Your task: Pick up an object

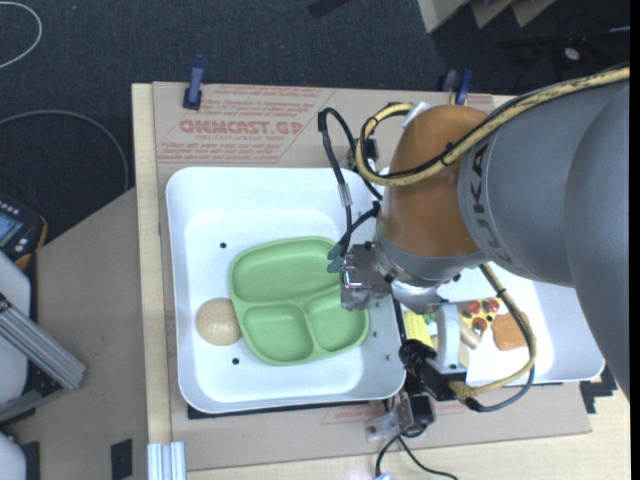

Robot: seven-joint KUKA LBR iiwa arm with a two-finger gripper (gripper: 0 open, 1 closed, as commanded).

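Claw (349, 286) at smooth green divided plate (295, 298) rim; grip unclear. Round beige ball (217, 321) beside.

Arm (520, 168) hides most of right bin (560, 363); claw (352, 286) finger state unclear; items there partly covered.

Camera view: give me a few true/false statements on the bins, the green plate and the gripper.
1. The green divided plate lies in the left bin. True.
2. A tan round object sits beside the plate's left edge. True.
3. The plate lies upside down. False: its compartments face up.
4. The gripper is over the right bin. False: it is at the plate's right rim, over the left bin.
5. The right bin holds small items, some orange and yellow. True.
6. The tan object lies inside a plate compartment. False: it rests on the bin floor outside the plate.
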